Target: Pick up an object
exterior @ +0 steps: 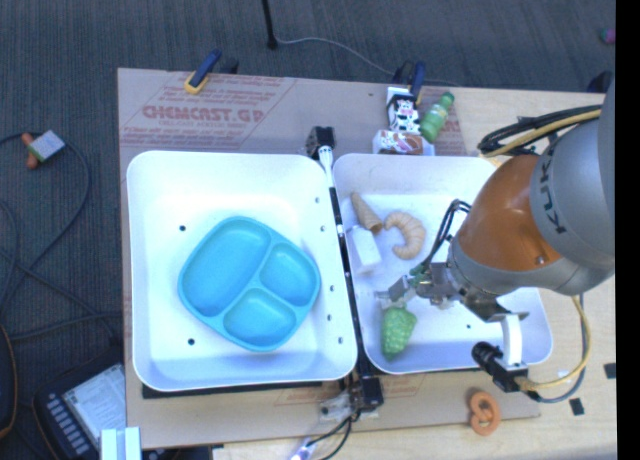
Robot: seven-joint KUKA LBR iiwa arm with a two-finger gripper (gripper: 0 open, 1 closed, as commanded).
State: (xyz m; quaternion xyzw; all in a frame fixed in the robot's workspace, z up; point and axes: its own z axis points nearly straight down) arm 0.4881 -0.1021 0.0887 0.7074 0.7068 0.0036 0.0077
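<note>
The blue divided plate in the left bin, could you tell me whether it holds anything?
Empty: all three compartments of the blue divided plate show bare blue.

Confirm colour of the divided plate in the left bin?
Light blue, plain, with three compartments. The divided plate shows clearly in the camera view, lying in the left bin.

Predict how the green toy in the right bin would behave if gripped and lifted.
The green toy looks small and lumpy, so probably light. Its bumpy, rounded surface may let it slip or twist between fingers. It lies on its side on the right bin floor, so a nudge might roll it.
</note>
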